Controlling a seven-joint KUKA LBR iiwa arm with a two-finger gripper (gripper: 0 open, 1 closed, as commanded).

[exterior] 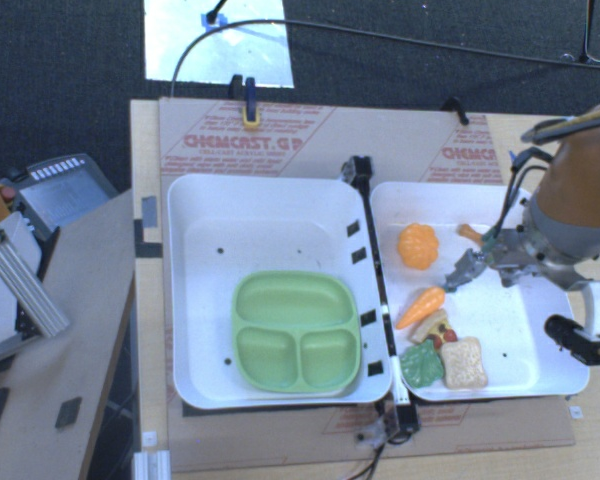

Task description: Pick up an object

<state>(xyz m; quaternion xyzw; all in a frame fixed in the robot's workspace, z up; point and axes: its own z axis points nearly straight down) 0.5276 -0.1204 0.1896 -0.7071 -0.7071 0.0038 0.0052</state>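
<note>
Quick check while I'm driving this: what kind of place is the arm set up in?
Likely a robotics lab, not a kitchen: two white bins sit on a cardboard-covered bench, toy food such as a carrot lies in the right bin, and cables run across dark carpet.

In the right bin (540, 363) an orange ball-like fruit (417, 245) is seen near the divider, a carrot (420, 307) lying slantwise below it. A slice of toast (465, 362), a green leafy piece (421, 365) and a small pizza-like piece (437, 330) are clustered at the front.
</note>
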